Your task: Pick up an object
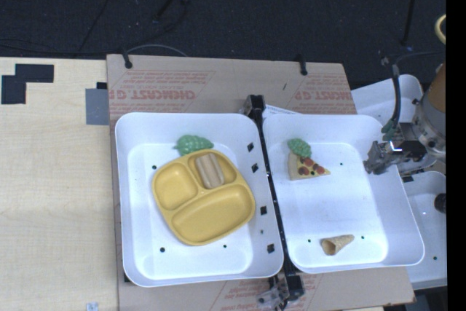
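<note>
While the arm [435,102] leans in over the right bin's [408,229] right rim, its gripper [380,156] hangs low just inside that edge, nothing visible in its grasp; how far it is open I cannot tell. A pizza slice [306,168] and green piece [298,148] lie near the bin's far-left corner, a cone [336,244] by its near edge.

The right bin [408,215] has broad open floor between the pizza slice [306,168] and the cone [336,244].
</note>
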